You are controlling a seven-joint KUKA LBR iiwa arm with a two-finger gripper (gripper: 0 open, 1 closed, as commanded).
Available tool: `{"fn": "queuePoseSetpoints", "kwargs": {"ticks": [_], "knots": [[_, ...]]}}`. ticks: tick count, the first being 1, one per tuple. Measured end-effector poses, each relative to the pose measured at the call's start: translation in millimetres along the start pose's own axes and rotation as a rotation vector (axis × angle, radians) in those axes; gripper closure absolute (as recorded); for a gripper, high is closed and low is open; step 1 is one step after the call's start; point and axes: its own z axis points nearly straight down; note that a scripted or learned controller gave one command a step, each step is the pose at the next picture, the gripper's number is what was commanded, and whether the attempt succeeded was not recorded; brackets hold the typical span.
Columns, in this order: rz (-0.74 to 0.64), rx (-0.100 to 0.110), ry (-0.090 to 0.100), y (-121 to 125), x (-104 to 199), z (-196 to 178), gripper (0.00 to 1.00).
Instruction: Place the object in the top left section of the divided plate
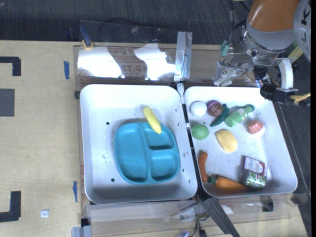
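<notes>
A: Where is the object?

B: A yellow banana (152,119) lies tilted across the top rim of the blue divided plate (129,152), its lower end over the upper right section and its upper end sticking out past the plate's edge onto the bin floor.

A: And the plate itself?

B: It sits in the middle of the left white bin (94,132), with 1 long section on the left and 2 smaller ones on the right.

A: What is next door?

B: The right white bin (281,152) touches the left one along the centre seam. It holds a white egg (198,108), a dark red round item (215,107), a green bottle (239,116), a green ball (200,131), a yellow lemon-like piece (227,140), a pink cup (255,127), 2 carrots (228,183) and a small carton (254,171).

A: The hand?

B: The hand (232,73) hangs above the worktop just beyond the right bin's top edge, well apart from the banana. Nothing is visibly in it; I cannot tell how far it is open.
</notes>
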Motion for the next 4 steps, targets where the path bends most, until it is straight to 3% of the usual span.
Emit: {"fn": "queuePoseSetpoints", "kwargs": {"ticks": [1, 2, 3, 4], "knots": [[0.41, 0.002, 0.001, 34, -15, -42, 1.0], [0.499, 0.015, -0.001, 38, -78, 61, 1.0], [0.394, -0.001, 0.001, 39, -90, 239, 1.0], [0.133, 0.004, 0.002, -4, -121, 240, 1.0]]}}
